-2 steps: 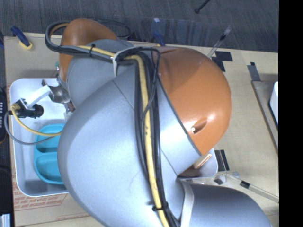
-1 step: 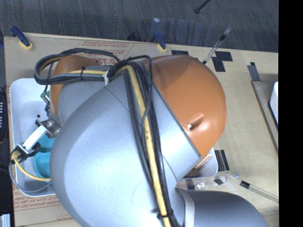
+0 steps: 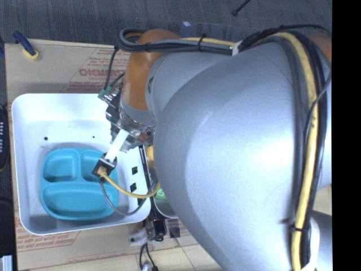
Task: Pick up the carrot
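Blue tray (image 3: 73, 199) crowds the left bin's (image 3: 56, 114) lower half; upper floor lies open.

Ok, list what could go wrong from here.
1. The grey arm covers everything to the right of the white bin, so a grasp made there probably cannot be checked from this camera.
2. The wrist hangs over that bin's right side, by the edge of the blue tray. Going lower might knock the tray or the bin's right wall.

Everything right of the white bin (image 3: 25, 151) is hidden by the grey arm (image 3: 237, 151); a green scrap (image 3: 161, 195) at its edge cannot be identified.
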`<state>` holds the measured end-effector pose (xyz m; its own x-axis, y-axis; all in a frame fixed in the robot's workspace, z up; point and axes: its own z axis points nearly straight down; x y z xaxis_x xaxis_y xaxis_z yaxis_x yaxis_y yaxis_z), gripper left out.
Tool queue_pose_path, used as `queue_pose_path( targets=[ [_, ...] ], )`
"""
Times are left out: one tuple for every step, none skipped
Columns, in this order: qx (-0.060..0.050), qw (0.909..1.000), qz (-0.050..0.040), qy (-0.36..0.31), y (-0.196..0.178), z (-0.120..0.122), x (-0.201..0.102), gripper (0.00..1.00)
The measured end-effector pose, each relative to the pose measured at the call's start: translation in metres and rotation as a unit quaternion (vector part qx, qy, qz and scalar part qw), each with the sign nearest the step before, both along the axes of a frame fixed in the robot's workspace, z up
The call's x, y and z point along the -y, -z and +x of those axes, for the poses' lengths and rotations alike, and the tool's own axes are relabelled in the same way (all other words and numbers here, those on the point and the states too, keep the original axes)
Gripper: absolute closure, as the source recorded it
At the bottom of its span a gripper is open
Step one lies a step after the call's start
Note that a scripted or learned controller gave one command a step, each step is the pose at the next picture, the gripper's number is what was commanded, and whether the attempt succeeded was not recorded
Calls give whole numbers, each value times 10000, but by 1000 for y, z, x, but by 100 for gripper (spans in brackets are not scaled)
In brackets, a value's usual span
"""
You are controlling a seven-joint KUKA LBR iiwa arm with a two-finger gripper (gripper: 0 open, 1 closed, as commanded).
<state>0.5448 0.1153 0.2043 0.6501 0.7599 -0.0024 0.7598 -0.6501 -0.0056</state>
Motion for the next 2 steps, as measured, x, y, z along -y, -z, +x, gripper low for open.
queue_pose_path(
  targets=[
    [-29,9992,3,-409,11,-33,102,100],
    [-17,9992,10,406,-36,6,109,100]
  ],
)
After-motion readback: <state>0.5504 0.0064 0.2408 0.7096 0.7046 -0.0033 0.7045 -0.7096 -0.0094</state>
